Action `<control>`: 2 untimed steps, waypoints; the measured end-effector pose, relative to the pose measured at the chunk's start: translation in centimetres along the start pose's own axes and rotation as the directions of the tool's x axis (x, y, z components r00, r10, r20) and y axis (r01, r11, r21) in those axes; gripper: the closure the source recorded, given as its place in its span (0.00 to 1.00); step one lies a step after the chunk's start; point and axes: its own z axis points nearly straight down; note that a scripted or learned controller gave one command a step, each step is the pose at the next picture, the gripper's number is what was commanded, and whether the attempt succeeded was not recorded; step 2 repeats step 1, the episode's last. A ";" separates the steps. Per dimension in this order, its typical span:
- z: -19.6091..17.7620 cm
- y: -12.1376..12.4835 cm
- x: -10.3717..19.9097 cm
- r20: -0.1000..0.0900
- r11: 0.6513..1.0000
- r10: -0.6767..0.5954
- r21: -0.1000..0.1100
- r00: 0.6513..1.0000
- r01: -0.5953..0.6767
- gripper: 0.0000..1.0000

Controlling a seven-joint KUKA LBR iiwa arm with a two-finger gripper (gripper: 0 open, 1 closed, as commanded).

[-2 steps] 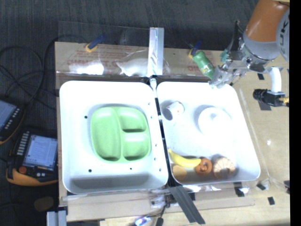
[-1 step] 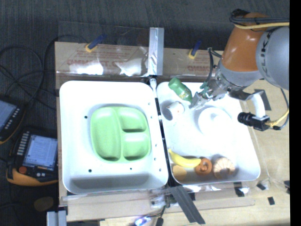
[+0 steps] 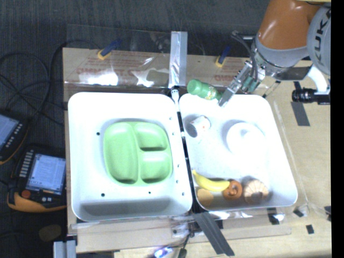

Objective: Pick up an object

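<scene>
two white bins sat side by side. the gripper hovered at the right bin's far rim, beside a green bottle. its grip state couldn't be told.

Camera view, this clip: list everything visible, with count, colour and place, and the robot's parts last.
Bins: two, white, side by side on the bench.
Divided plate: one, light green, in the left bin.
Bottle: one, green, at the right bin's far rim, beside the gripper.
Cup: one, white, right bin, upper left.
Bowl: one, white, right bin, middle.
Banana: one, yellow, right bin, near edge.
Small food items: brown and tan, right of the banana; count unclear.
Clamps: two, blue and yellow, far bench edge.
Arm: one, grey and orange, upper right.
Gripper: one, above the right bin's far rim.
</scene>
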 end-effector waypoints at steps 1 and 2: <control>-4.3 -7.5 -7.0 0.002 0.996 -0.085 0.001 0.996 0.085 1.00; -4.3 -7.5 -7.0 0.002 0.996 -0.085 0.001 0.996 0.085 1.00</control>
